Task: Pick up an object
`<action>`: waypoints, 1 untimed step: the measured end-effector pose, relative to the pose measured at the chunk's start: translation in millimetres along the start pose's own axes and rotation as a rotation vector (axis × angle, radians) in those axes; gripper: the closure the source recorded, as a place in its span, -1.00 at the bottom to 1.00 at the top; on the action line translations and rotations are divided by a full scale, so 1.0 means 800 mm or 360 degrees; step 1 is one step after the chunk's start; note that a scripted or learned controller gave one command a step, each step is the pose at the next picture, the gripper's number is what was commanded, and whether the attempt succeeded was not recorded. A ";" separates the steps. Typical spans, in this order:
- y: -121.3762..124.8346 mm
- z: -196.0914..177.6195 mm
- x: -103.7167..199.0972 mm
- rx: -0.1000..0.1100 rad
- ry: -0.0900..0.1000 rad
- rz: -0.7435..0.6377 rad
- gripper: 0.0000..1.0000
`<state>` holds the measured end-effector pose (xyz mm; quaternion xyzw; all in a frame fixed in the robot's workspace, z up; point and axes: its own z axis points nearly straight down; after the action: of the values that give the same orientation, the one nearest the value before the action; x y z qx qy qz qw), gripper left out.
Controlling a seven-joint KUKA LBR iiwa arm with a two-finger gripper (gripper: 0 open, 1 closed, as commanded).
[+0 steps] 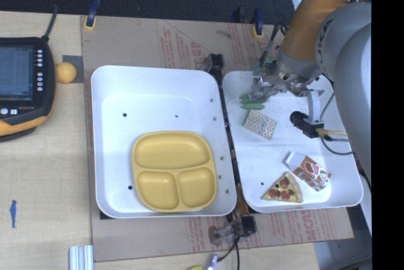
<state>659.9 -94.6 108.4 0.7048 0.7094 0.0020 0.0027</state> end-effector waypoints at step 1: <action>-0.112 -0.106 0.005 0.0014 0.0002 0.0008 1.00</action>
<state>569.4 -91.3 192.7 0.7066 0.7076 -0.0006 -0.0008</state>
